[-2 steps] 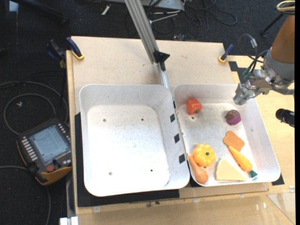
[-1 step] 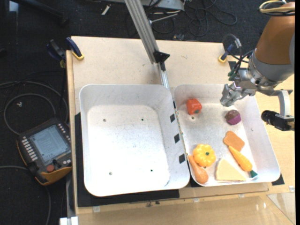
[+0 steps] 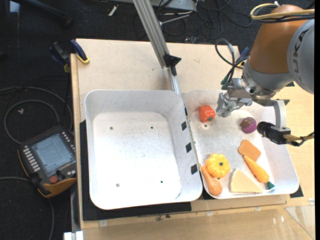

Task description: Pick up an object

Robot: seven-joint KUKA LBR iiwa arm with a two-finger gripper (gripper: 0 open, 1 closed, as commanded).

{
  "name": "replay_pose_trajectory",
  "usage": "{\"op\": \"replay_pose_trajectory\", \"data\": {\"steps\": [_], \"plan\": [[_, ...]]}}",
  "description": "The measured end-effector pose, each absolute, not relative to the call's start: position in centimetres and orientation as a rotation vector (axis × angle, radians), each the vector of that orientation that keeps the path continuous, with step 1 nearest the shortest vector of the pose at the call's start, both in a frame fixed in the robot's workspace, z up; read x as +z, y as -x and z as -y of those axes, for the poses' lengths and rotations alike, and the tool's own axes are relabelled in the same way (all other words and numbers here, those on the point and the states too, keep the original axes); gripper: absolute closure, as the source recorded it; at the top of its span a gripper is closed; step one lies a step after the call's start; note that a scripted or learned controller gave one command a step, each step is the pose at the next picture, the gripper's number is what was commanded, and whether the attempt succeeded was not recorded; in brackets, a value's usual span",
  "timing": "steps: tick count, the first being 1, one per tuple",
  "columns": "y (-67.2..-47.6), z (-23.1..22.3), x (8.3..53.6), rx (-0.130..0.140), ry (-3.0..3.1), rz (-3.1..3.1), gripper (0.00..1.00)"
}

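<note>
Gripper (image 3: 226,105) positioned over right bin (image 3: 287,176), jaw state not discernible. Red pepper (image 3: 206,113) seen just left of gripper, on bin floor. Purple object (image 3: 248,125) located nearby to right.

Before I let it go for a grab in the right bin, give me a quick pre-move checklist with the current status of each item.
1. Gripper over the right bin, not the left bin: ok.
2. Target close by: the red pepper lies just left of the gripper: ok.
3. Nothing already held: cannot tell, the wrist hides the fingertips.
4. Finger opening: cannot tell.
5. Room around the red pepper: ok, it lies apart from the purple item and the yellow pepper, but close to the bin's left wall.
6. Other objects settled: carrot, cheese wedge and the orange piece lie clustered at the bin's near end: ok.
</note>
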State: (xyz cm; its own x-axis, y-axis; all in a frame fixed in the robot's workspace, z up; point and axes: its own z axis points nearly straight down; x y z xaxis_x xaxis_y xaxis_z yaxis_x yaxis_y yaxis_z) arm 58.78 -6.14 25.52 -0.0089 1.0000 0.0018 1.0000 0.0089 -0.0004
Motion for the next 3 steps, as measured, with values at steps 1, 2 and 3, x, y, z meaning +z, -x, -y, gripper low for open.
{"op": "replay_pose_trajectory", "data": {"steps": [1, 2, 3], "plan": [[-57.1, 1.9, 25.7, 0.000, 2.211, 2.228, 1.00], [-55.7, -2.7, 25.9, 0.000, 2.211, 2.229, 1.00], [-54.1, -8.3, 25.8, 0.000, 2.209, 2.229, 1.00]]}}
